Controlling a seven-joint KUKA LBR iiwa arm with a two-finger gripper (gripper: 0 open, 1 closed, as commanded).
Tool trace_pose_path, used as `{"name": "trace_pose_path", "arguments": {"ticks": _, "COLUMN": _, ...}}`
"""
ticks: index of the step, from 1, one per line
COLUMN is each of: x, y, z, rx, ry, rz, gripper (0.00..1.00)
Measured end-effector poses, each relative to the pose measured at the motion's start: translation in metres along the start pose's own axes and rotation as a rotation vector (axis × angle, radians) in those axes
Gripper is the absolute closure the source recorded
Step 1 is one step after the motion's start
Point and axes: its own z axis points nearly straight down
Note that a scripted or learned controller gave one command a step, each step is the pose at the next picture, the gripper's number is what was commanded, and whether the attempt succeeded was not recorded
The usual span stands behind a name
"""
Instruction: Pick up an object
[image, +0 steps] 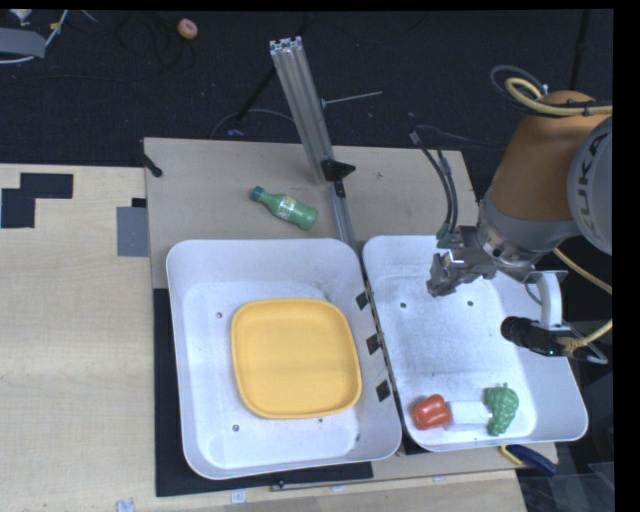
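Looking down, you see the dark two-finger gripper (444, 276) over the right white bin's (470, 340) far end, its opening impossible to judge; the small red pepper-shaped toy (431, 411) and green bumpy toy (501, 406) lie toward the near edge.

You see a picture that is evenly and softly lit from above, with both white bins (190, 270) bright but a little grainy, and no hard glare on them. The yellow plate (295, 357) throws almost no shadow, while the floor behind the table (70, 330) stays very dark, so cables there are hard to make out. The whole frame is slightly soft, and the hand (445, 277) looks blurred and dim against the bin, its details too small to tell.
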Motion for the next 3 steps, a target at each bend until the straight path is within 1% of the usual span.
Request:
{"name": "trace_pose_path", "arguments": {"ticks": 1, "x": 0.052, "y": -0.027, "z": -0.003, "rx": -0.001, "ry": 0.000, "rz": 0.000, "gripper": 1.00}}
{"name": "trace_pose_path", "arguments": {"ticks": 2, "x": 0.096, "y": -0.044, "z": 0.008, "rx": 0.000, "ry": -0.001, "rz": 0.001, "gripper": 1.00}}
{"name": "trace_pose_path", "arguments": {"ticks": 3, "x": 0.148, "y": -0.057, "z": -0.004, "rx": -0.001, "ry": 0.000, "rz": 0.000, "gripper": 1.00}}
